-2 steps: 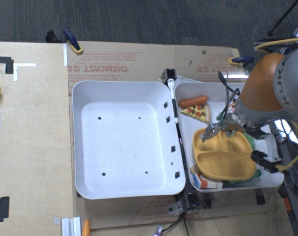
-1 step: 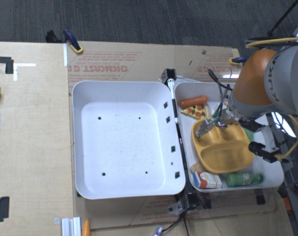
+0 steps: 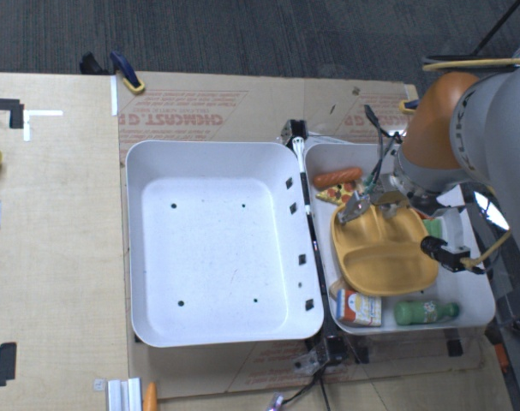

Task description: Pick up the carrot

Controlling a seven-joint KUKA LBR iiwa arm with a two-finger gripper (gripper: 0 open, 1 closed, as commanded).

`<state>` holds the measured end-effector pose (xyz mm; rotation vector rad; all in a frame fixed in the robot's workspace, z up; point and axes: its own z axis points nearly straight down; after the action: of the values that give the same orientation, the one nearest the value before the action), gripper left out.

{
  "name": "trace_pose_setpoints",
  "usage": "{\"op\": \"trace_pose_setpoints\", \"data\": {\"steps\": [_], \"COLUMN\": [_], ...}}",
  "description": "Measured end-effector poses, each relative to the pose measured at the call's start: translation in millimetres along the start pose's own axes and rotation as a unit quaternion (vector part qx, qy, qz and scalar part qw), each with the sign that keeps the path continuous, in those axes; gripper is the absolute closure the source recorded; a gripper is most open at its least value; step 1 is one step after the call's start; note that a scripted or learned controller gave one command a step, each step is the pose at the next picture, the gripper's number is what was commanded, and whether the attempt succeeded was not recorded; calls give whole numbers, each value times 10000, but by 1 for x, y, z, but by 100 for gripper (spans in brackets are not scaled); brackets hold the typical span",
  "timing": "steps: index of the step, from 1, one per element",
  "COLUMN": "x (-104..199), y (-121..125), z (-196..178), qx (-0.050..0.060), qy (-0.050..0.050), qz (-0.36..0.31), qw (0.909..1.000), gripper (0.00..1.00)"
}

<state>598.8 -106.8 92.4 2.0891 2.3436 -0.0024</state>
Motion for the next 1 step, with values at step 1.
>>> {"op": "trace_pose_setpoints", "data": {"steps": [1], "x": [-2], "y": [22], "z": [0], "qx": [17], "qy": [1], "qz": [1658], "qw": [9862], "gripper": [0]}}
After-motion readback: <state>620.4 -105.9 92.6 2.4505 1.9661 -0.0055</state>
